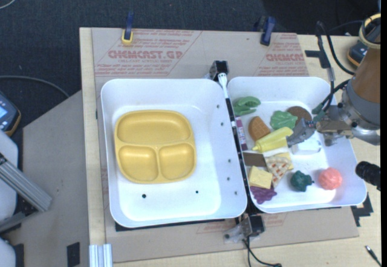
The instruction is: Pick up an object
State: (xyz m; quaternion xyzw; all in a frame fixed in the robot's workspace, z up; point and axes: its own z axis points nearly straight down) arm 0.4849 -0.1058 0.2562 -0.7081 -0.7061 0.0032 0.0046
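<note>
My fingers (300, 133) hung low at the right bin's (284, 83) middle, just beside the yellow corn (273, 139); their spread I could not tell. To grasp cleanly, I judged I should centre over one piece, clear of its crowded neighbours.

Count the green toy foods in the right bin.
3: one green piece at the bin's far left, one beside the end effector, and a dark green one near the front. Others may be hidden underneath.

Bright even overhead light, soft shadows, mild glare on white bins (121, 199), sharp focus
</note>
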